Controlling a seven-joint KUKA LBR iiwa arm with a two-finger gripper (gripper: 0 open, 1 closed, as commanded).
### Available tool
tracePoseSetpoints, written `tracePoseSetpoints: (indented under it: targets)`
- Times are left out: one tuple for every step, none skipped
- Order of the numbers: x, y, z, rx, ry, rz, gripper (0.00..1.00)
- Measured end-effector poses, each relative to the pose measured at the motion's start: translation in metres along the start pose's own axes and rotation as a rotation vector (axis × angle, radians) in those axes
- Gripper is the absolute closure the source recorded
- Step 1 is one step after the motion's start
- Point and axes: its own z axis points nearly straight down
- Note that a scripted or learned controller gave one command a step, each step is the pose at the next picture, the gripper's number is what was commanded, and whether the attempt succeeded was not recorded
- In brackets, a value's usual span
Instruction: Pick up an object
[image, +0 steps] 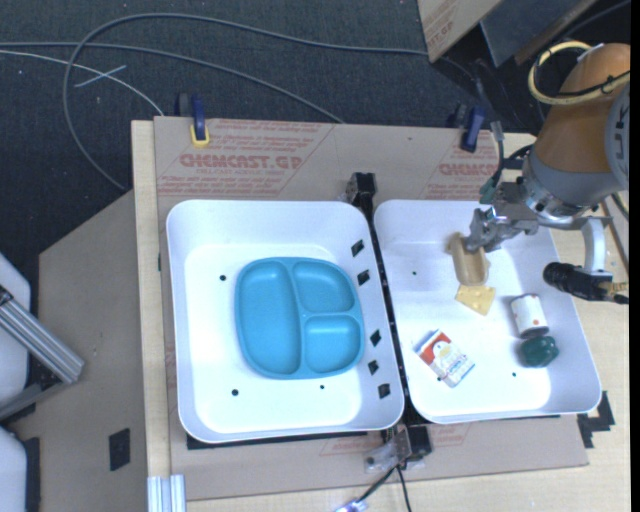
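Nearest the camera in the right bin: a small red-and-white packet lying flat, a dark green lump just right of it, then a short white cylinder with a red band. Further back a pale yellow wedge touches or nearly touches a tan block standing behind it. The gripper sits low right over the tan block's top — the likely pick target; fingers blend with the block, so open or closed I cannot tell, and no hold is visible. The left bin carries a blue divided tray, well apart from the action. Beyond, the bench and blue clamps at its back edge.

Risks, as judgement: the block looks upright and narrow — an off-centre close could tip it onto the wedge; the wedge so close may get nudged or caught alongside; a slanted grip could slip on lift
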Motion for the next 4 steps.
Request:
tracePoseSetpoints:
  targets:
    - [0.0, 0.002, -0.04, 0.001, 0.0, 0.001, 1.0]
    - [0.053, 0.01, -0.049, 0.004, 0.002, -0.004, 1.0]
    - [0.096, 0.018, -0.047, 0.005, 0.002, -0.002, 1.0]
    - [0.145, 0.027, -0.031, 0.007, 0.002, -0.003, 1.0]
